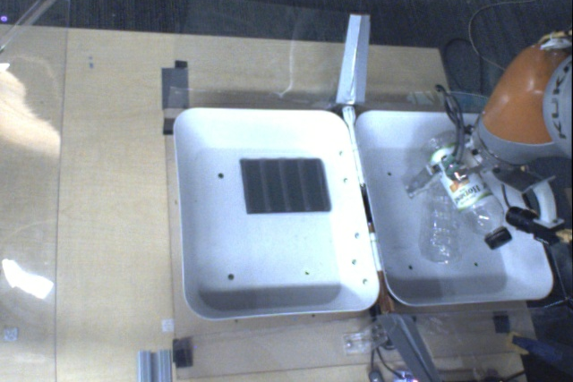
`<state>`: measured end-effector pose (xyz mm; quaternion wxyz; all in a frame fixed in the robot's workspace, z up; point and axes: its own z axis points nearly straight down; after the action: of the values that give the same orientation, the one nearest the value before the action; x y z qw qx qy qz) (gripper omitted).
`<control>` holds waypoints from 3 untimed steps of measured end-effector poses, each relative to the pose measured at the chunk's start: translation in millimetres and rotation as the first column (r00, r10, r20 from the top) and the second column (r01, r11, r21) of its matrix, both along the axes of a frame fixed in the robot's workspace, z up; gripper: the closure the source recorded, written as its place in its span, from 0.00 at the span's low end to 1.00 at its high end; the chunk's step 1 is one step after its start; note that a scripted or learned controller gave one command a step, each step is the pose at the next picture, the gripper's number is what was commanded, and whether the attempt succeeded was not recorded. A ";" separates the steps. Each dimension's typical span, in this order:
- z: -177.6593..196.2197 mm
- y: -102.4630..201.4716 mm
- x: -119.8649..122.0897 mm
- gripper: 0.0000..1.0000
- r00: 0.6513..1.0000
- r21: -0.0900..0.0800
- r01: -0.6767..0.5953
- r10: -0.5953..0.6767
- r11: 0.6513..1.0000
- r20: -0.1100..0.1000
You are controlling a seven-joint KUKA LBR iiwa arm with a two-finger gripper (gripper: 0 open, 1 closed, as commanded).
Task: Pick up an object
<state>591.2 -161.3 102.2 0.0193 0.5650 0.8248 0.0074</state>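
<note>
Claw over right bin, grip state unclear, clear plastic bottle faint beneath it

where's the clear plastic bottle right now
The clear plastic bottle lies in the right bin, toward its right half, directly under the gripper.

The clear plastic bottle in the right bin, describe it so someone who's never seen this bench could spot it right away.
Start at the two white bins; take the right bin, the one the arm reaches into. Just below the orange-banded wrist and the end effector lies the clear plastic bottle, near the bin's middle. It is see-through and crinkled against the white floor, with a colourful label at its upper end.
</note>
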 end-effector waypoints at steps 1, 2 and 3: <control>1.1 17.8 -61.8 0.00 0.998 -0.007 -0.064 0.064 0.998 0.011; 5.5 -22.9 -61.2 0.00 0.999 0.007 -0.025 0.025 1.000 -0.031; 4.4 -36.7 -40.0 0.00 1.000 0.006 -0.013 0.013 1.000 -0.025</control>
<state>551.2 -197.9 106.6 0.0074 0.5599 0.8285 0.0028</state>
